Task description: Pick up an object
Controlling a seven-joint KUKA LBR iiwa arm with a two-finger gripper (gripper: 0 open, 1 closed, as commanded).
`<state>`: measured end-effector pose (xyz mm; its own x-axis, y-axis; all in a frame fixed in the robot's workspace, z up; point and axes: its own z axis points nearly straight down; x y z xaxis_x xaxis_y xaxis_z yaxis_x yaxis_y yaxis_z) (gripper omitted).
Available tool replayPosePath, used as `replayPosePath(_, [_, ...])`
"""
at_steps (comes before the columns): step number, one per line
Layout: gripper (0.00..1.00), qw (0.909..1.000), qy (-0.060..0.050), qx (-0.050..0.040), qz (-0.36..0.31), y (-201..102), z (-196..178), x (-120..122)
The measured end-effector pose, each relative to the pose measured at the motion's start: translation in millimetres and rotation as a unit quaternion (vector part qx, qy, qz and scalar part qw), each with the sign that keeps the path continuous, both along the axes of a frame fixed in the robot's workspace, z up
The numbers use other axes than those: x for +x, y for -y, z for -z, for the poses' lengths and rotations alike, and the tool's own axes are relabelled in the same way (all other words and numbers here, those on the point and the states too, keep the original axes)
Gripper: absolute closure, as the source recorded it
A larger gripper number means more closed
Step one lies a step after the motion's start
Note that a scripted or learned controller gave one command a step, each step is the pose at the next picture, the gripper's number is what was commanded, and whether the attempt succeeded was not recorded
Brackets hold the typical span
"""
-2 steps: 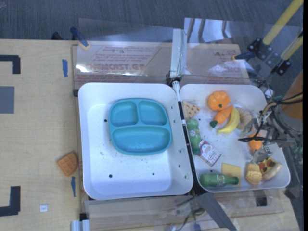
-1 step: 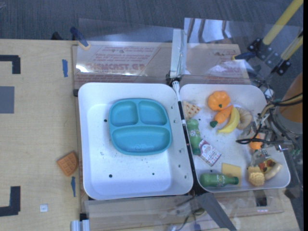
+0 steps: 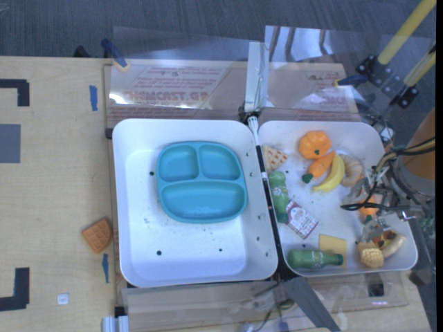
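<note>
The arm reaches into the toy food bin.

The gripper (image 3: 374,209) hangs low at the right bin's (image 3: 304,131) far side. I cannot tell its state. It should drop straight onto one toy, maybe the corn (image 3: 372,256) just below. The banana (image 3: 333,173) and green bottle (image 3: 315,258) lie close. A blue plate (image 3: 201,182) sits in the left bin (image 3: 135,185).

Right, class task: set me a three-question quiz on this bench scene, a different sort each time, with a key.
1. True or false: the blue divided plate lies in the right bin.
2. Which lies nearest the green bottle? A banana B yellow block C pumpkin
3. Fill in: the waffle piece on the board lies ____ the bins.

Key: 1 false; 2 B; 3 outside.
</note>
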<state>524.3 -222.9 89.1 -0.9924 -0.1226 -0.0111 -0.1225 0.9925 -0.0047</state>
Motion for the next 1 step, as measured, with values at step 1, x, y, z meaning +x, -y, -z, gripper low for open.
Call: replayPosePath(1, [1.00,1.0000,0.007,-0.0024,-0.001,-0.2,-13.7,4.5])
